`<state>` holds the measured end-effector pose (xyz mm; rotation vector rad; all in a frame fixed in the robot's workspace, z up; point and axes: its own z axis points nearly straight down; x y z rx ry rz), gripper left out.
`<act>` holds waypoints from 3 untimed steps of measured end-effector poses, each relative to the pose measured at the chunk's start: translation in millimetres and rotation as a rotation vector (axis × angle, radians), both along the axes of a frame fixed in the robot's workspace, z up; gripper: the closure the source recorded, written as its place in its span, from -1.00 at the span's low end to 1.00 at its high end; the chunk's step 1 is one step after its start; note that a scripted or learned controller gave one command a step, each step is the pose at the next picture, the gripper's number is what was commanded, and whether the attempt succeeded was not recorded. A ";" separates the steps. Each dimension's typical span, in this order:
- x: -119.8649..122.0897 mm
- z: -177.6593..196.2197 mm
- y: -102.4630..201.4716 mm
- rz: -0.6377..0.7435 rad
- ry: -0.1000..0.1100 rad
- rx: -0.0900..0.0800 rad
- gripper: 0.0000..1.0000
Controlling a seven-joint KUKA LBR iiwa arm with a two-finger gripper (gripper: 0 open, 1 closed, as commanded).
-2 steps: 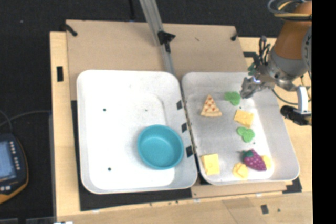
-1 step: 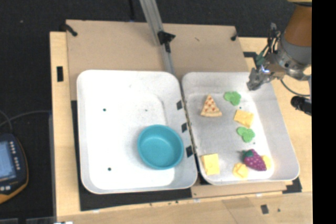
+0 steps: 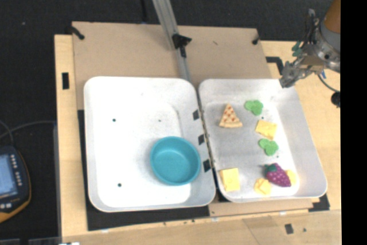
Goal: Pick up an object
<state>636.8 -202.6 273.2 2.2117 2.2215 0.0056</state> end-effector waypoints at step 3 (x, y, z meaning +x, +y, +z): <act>-51.5 -4.6 130.7 0.000 0.007 0.002 1.00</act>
